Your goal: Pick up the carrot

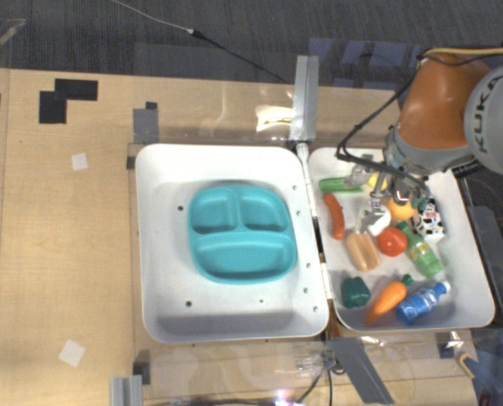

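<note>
Camera view shows our jaws (376, 218), whose state we cannot tell, well short of the carrot (387, 298); crowding bottle (420, 303) could spoil the grasp.

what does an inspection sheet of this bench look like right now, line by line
surface: wooden bench bearing two white bins; left bin holds a teal divided plate.
job's things: carrot lies near the front of the right bin, between a dark green pepper and a blue bottle.
clutter: hot dog, tomato, red sausage, green bottle.
grippers: gripper low over the toys at the back of the right bin, away from the carrot.
cables: black cable crossing the floor behind.
surroundings: dark carpet.
</note>
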